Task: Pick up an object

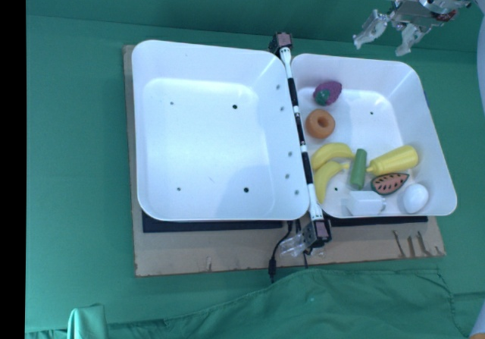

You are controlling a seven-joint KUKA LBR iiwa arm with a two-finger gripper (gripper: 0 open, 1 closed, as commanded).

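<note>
A: Why was your end effector point(387, 32) parked above the right bin point(433, 148)?

B: Guessing it was lining up, fingers spread, nothing held. The doughnut point(320, 124) sat in that bin.

The bench point(76, 140) is covered with green cloth, which lies in loose folds along the near edge. A flat brown cardboard sheet point(227, 258) rests directly on the cloth, its front margin exposed and slightly frayed. A dark mat point(182, 225) lies on the cardboard, visible as a narrow strip at the near side. Two shallow white bins sit side by side on this base: the left bin point(212, 57) and the right bin point(394, 72). A black-and-white divider bar point(295, 121) runs between them.
</note>
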